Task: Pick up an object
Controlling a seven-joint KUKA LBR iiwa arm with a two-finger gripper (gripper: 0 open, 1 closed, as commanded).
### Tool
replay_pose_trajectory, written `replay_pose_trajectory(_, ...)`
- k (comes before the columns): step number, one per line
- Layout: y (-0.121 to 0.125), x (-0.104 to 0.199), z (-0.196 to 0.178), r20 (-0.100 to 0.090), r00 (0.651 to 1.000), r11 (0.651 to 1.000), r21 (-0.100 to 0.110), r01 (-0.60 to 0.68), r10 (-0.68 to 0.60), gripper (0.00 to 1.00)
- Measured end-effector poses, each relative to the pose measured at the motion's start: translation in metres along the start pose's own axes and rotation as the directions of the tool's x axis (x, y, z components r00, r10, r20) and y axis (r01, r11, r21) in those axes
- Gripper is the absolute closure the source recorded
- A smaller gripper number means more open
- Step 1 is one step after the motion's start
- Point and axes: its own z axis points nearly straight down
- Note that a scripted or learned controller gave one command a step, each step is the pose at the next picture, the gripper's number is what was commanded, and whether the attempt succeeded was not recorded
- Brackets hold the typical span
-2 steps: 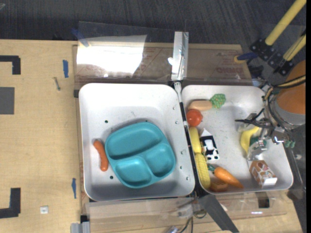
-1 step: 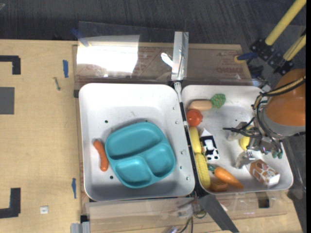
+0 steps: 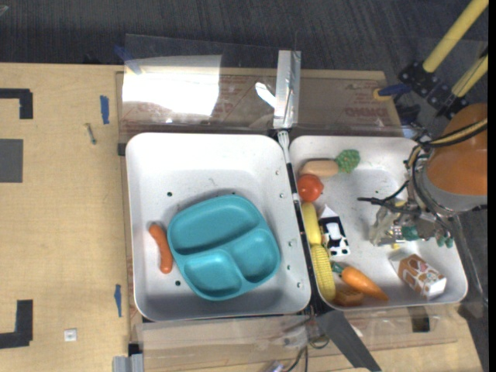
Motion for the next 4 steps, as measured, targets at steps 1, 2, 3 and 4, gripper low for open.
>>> replay_pose_trajectory(1, 0.025, -0.033, -0.119, -0.006, 0.999, 0.999, -0.001, -0.033, 0.033, 1.00)
replay_pose_trajectory(2, 0.000, 0.048, -0.150, -0.019, 0.994, 0.994, 0.001, -0.110, 0.110, 1.00)
replay_pose_trajectory(3, -0.034, 0.006, -0.189, -0.014, 0.954, 0.954, 0.005, -0.299, 0.299, 1.00)
replay_pose_trajectory(4, -0.020, -0.048, -0.183, -0.017, 0.956, 0.956, 0.003, -0.292, 0.292, 1.00)
